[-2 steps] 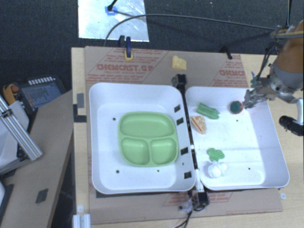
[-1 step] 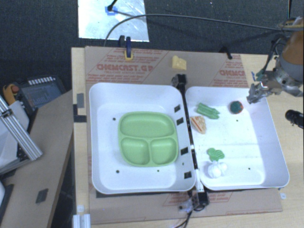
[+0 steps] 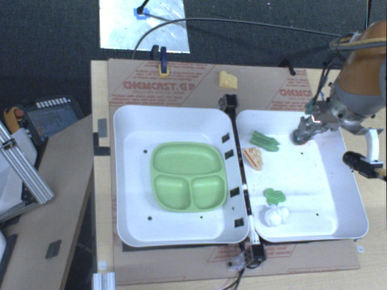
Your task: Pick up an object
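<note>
Far left of the gripper, green plate (image 3: 184, 177) sits in left bin (image 3: 130, 125). In right bin (image 3: 344, 210): wedge (image 3: 253, 157), green piece (image 3: 265, 141) just left of gripper, green-and-white lump (image 3: 275, 205) below-left. Gripper (image 3: 302, 135) near bin's upper edge; grip state not discernible. Judged: approach step, nothing held. Next: shift left over green piece, descend, close.

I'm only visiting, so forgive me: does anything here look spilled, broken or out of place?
Nothing looks spilled or broken. The one stray is a small yellow block lying on the cardboard behind the bins, outside both. The green divided plate sits flat in the left bin.
</note>
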{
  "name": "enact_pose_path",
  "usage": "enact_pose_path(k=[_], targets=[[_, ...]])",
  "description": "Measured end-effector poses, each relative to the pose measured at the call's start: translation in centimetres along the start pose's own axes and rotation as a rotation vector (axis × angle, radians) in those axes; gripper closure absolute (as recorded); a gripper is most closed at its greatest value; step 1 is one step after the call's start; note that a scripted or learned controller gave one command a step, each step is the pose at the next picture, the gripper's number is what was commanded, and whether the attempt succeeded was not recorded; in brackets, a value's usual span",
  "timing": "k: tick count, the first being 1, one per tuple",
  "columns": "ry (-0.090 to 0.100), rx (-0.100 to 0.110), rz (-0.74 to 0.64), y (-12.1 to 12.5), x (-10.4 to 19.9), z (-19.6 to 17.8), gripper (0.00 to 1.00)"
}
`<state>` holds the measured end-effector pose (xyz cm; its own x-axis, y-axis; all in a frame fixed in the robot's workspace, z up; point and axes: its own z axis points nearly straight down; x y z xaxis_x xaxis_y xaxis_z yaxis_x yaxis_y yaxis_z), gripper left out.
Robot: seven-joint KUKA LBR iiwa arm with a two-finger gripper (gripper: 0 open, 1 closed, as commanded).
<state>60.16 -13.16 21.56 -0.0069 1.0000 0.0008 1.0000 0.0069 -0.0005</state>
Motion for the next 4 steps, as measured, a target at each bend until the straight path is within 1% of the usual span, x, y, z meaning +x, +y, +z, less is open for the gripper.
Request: enact_pose_path(k=[1, 2, 4], targets=[[0.002, 0.0, -0.003, -2.0, 6.0, -0.5, 1.0], [0.002, -0.001, -0.003, -2.7, 11.1, -1.0, 1.0], [0.002, 0.002, -0.002, -6.4, 20.4, 0.7, 1.0]])
